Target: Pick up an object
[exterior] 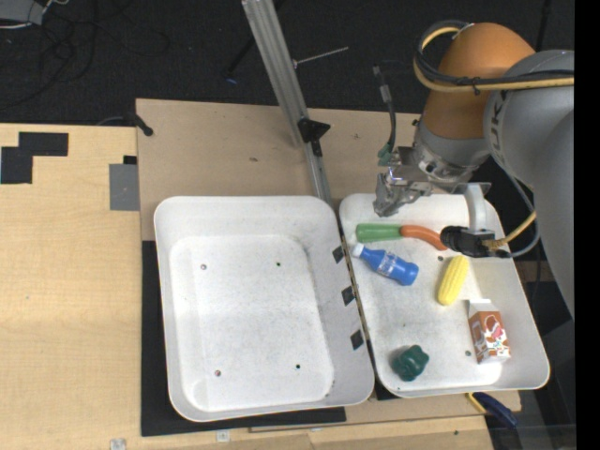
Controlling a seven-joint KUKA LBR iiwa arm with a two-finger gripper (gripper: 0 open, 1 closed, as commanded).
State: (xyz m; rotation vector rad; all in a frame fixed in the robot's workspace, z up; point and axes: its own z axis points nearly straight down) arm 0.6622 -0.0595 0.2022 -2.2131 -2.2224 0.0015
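My gripper hangs over the far left corner of the right bin, just above the green end of a carrot-like toy with an orange tip. A blue bottle lies slanted near the bin's left wall. To its right a yellow corn cob points away from me. An orange and white carton rests by the right wall, and a dark green lump sits near the front edge. I see nothing held by the gripper.
The left bin sits beside the right one, joined by black clips. A slanted metal rail rises behind the bins. The grey arm with its orange band fills the upper right.
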